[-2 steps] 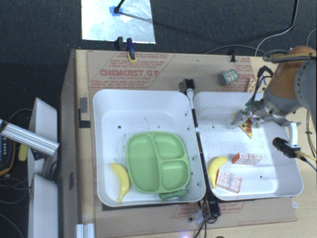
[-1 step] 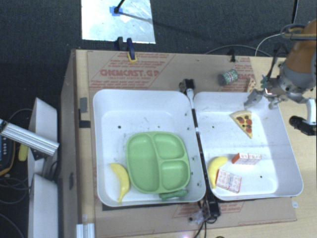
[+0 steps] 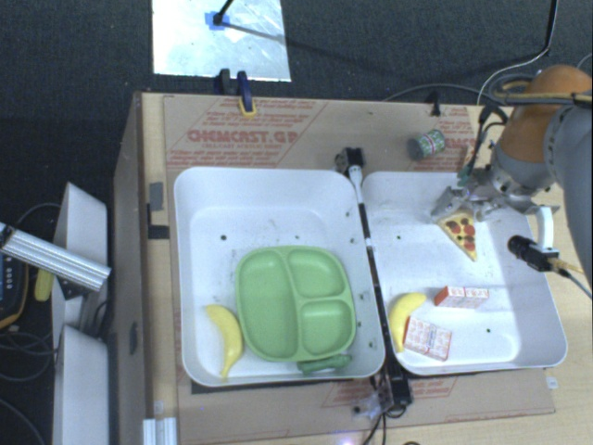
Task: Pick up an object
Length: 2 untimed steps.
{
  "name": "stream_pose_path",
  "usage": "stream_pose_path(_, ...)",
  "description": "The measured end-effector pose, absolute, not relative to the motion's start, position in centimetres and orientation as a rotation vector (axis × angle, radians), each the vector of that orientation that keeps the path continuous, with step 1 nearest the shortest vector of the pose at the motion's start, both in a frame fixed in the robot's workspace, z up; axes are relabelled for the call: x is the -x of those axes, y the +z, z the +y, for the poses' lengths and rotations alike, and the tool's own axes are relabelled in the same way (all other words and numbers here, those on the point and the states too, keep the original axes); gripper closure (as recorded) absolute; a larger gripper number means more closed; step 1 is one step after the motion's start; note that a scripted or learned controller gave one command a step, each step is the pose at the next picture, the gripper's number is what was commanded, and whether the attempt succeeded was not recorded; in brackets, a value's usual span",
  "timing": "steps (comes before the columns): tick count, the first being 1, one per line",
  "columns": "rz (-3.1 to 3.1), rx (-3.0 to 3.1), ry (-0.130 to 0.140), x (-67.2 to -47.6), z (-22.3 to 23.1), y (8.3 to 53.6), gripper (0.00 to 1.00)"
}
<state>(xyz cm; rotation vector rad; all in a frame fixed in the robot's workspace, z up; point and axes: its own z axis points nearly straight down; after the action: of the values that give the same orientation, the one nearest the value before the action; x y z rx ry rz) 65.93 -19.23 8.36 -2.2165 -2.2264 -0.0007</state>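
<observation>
A: On the desk (image 3: 278,123), under its brown printed sheet, what takes the most room?

B: The two white bins. The left bin (image 3: 199,202) and the right bin (image 3: 542,327) sit side by side, their inner walls touching along the middle seam. After them comes the arm (image 3: 537,137), grey with orange on top, leaning in from the right over the right bin's far corner.

A: Any open floor?

B: In the left bin the far half is bare. The green divided plate (image 3: 296,302) fills the near half, with a banana (image 3: 225,336) just beside its left edge, close to the near-left wall. In the right bin the middle and the near-right stretch lie bare.

A: And the gripper?

B: The gripper (image 3: 460,202) hangs low at the far side of the right bin, right above the pizza slice (image 3: 460,231). Whether it is spread or pressed together I cannot tell.

A: Describe the slice.

B: A small tan wedge with red spots, lying flat, its point toward the near right, well apart from the walls.

A: The rest?

B: A second banana (image 3: 404,315) hugs the near-left wall, a red-and-white packet (image 3: 427,338) just beside it, and a small red carton (image 3: 461,296) nearer the middle. A little tin (image 3: 428,143) lies on the desk beyond the bin.
</observation>
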Motion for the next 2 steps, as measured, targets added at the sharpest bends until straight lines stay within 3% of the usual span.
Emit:
stream_pose_path(1, -2.228, 2.218, -0.002, -64.4, -17.4, 8.5, 0.0)
stream_pose_path(2, -2.226, 2.223, -0.001, -60.8, -20.8, 14.2, 0.0)
